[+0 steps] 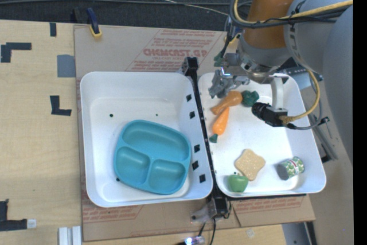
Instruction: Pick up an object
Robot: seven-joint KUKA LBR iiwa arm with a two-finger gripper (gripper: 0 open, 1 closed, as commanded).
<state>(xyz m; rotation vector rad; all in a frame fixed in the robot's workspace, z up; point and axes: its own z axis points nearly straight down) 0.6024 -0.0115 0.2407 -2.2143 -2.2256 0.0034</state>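
My gripper (220,85) hangs low over the far left part of the right bin (309,149), under the arm's orange band. Just below it lies an orange toy carrot (228,101) with a dark green top, its near end close to the gripper. A second carrot (221,121) lies right beside it, pointing toward the divider. Nearer the front of this bin are a slice of toast (250,163), a green fruit (238,183) and a small can (291,167). I see nothing held in the gripper.
The left bin (97,94) holds a blue divided tray (152,156). A black divider (198,123) runs between the two bins. A black cable fitting (269,114) from the arm hangs over the right bin's middle.
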